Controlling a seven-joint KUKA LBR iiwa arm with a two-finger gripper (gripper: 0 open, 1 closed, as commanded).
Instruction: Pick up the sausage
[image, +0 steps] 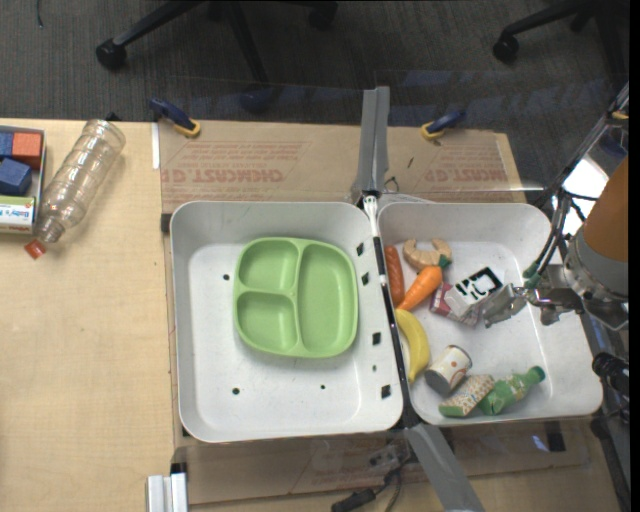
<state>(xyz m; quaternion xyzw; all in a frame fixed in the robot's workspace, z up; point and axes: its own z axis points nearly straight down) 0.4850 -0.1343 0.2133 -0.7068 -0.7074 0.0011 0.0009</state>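
The sausage (395, 274) is a reddish-brown link lying lengthwise against the left wall of the right bin (572, 385). An orange carrot (423, 285) lies tilted just to its right, almost touching it. My gripper (495, 306) reaches in from the right and hovers low over the middle of the right bin, next to a white and black packet (476, 285). It is about a hand's width to the right of the sausage, with the carrot between them. Nothing from the bin is visibly held in it.
A banana (414, 342) lies below the sausage, a bread piece (426, 249) above the carrot. A small can (448, 368) and a green bottle (502, 391) sit near the front wall. The left bin (200, 340) holds a green divided plate (297, 296).
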